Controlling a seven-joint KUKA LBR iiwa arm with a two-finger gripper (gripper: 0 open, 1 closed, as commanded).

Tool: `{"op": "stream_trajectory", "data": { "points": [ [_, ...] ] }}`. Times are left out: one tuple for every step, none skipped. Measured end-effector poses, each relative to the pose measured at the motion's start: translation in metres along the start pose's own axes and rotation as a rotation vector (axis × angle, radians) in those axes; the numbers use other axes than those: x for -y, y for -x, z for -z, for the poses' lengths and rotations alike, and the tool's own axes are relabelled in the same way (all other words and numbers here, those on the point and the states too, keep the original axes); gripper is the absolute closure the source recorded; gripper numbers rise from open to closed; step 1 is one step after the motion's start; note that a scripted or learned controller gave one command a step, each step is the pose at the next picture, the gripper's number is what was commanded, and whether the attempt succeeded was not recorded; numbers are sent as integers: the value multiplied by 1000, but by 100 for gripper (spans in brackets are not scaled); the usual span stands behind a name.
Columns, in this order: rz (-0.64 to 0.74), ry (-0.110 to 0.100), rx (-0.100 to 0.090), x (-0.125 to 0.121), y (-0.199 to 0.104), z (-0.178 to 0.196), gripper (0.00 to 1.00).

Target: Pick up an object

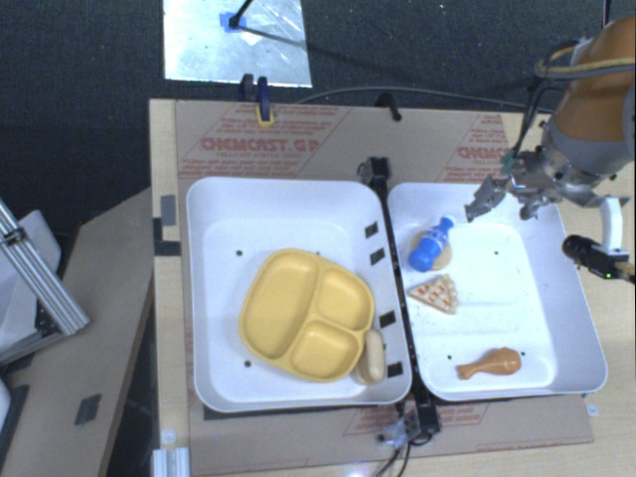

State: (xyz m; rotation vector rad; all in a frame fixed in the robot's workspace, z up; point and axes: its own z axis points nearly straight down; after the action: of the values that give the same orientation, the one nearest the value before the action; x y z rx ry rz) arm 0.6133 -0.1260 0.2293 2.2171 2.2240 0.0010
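The right bin (571, 316) holds three toy foods. A blue bottle (429, 248) lies near its upper left, an orange pizza slice (435, 293) just below it, and a brown chicken drumstick (489, 364) near the front edge. My gripper (503, 207) hangs over the bin's back edge, up and to the right of the bottle and apart from it. Its fingers are spread open with nothing between them.
The left bin (229, 217) holds a yellow divided tray (306, 313) with a tan bread roll (373, 356) against its lower right corner. A black divider (393, 266) runs between the bins. The grey and orange arm (591, 97) comes in at the upper right.
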Motion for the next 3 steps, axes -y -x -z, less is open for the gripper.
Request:
{"op": "stream_trajectory", "data": {
  "points": [
    [-2,-4,-1,5,-2,-61,0],
    [-2,-3,0,2,2,-122,0],
    [-3,3,-1,-1,2,-141,0]
  ]
}}
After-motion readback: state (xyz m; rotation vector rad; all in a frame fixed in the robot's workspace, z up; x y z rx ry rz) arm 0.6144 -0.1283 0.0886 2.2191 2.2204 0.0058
